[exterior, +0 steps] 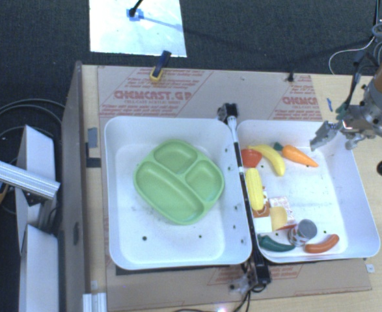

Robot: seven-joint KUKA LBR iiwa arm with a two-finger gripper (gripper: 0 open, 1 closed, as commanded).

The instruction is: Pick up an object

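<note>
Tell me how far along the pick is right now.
Nothing looks picked yet. The gripper hangs open over the right bin's far right corner, with nothing between its fingers. The carrot, banana, corn and sausage all lie in that bin. Descending, closing and lifting are all left.

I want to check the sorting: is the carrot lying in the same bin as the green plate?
No, the carrot lies in the right bin, while the green plate sits in the left bin.
</note>
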